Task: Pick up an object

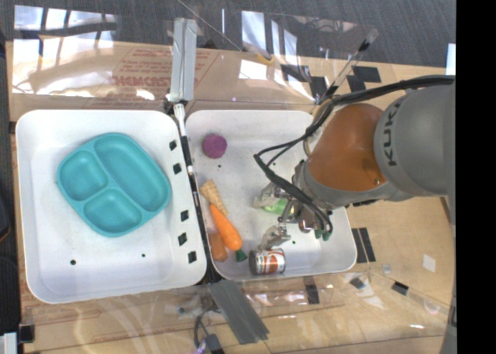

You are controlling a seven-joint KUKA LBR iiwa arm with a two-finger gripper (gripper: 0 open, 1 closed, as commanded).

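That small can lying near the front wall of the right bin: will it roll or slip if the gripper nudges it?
The can lies on its side, so a nudge across its length would likely roll it. Its smooth, shiny wall looks slippery. The bin's front wall sits close by and may stop it.

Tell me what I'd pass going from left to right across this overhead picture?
Teal divided plate → purple ball → toy carrot → tin can → the robot's hand → its orange band.
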